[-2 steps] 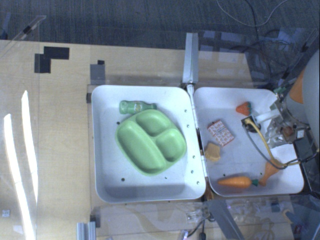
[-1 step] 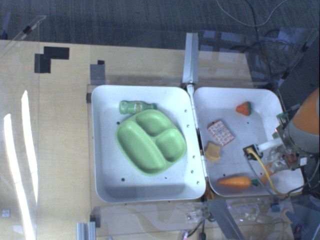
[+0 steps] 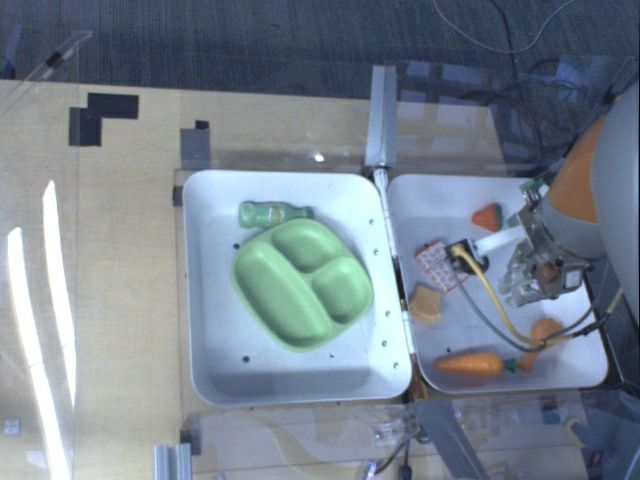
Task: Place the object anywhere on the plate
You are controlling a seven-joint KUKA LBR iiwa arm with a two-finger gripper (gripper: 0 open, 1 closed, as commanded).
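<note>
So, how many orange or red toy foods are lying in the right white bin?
3: a long orange carrot by the near wall, a small red strawberry near the far wall, a round orange piece below the gripper. The arm may hide more.

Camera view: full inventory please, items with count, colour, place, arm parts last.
Bins: 2, white, side by side on the bench.
Plate: 1, light green with three compartments, middle of the left bin.
Bottle: 1, pale green, lying on its side at the back of the left bin, by the plate's rim.
Carrot: 1, orange with a green tip, front of the right bin.
Strawberry-like piece: 1, red-orange, back of the right bin.
Tan chunk: 1, light brown, left part of the right bin.
Small patterned item: 1, red and white, above the tan chunk.
Orange item: 1, right front of the right bin.
Cable: 1, yellow, looping over the right bin.
Arm: 1, grey with an orange band, over the right bin.
Gripper: 1, metallic, over the right bin's right side.
</note>
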